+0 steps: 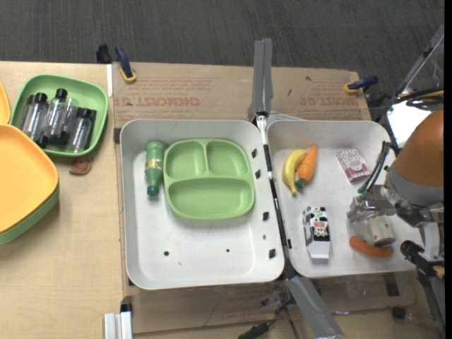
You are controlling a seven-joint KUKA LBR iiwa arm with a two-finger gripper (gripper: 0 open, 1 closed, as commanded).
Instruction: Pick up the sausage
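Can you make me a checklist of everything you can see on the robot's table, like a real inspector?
Surface: two white bins side by side, left bin and right bin, on a brown bench.
Job's things: orange sausage lies near the right bin's front right corner.
Clutter: green divided plate and green bottle in the left bin; banana, carrot, pink packet and small carton in the right bin.
Grippers: tool sits just above the sausage; grip unclear.
Cables: nothing seen.
Surroundings: green tray of dark bottles, stacked yellow plates, clamps on the bench's far edge.
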